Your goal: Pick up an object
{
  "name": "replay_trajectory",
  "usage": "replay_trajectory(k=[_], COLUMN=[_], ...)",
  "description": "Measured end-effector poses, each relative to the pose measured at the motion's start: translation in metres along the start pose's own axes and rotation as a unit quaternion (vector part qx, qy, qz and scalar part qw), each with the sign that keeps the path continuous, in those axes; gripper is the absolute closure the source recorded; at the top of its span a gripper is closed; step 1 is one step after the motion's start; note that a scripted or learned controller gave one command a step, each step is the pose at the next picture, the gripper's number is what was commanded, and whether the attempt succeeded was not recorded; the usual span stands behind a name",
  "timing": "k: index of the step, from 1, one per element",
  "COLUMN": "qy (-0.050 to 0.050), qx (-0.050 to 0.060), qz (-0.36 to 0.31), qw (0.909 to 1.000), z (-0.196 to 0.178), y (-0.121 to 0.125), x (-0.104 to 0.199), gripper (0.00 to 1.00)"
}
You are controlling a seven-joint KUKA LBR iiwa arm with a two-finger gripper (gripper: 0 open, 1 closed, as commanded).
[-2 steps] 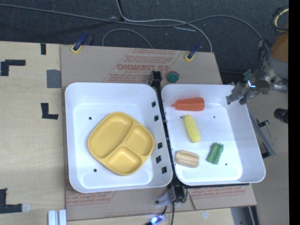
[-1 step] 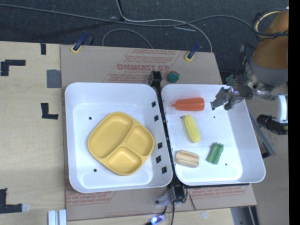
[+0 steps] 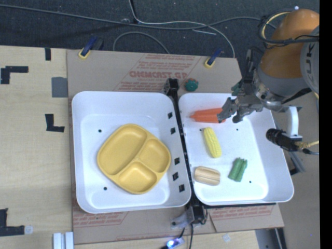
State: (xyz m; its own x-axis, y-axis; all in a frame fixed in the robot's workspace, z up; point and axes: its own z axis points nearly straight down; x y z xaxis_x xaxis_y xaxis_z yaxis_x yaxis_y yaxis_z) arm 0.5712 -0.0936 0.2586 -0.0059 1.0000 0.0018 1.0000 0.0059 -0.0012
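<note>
Landmark: corn cob (image 3: pixel 211 142), mid right bin (image 3: pixel 277 188).

My pincer (image 3: pixel 232 113) hangs up-right of the corn, close over the carrot's (image 3: pixel 206 115) right tip. The carrot lies across just above the corn, blocking that side.

Below-left of the corn: bread roll (image 3: pixel 207 176). Below-right: green piece (image 3: pixel 238 169). Bare white floor between them and the corn.

Right of the corn: open floor to the bin wall.

Left of the corn: narrow strip, then the black divider (image 3: pixel 177 139) with clips.
</note>
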Motion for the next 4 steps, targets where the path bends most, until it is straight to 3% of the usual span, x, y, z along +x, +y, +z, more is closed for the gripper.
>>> replay_trajectory(k=[1, 4], qy=[0.000, -0.001], qx=[0.001, 0.001], qz=[0.001, 0.000], qw=[1.0000, 1.0000], z=[0.012, 0.041], y=[-0.020, -0.049], x=[0.045, 0.181], gripper=[1.00, 1.00])
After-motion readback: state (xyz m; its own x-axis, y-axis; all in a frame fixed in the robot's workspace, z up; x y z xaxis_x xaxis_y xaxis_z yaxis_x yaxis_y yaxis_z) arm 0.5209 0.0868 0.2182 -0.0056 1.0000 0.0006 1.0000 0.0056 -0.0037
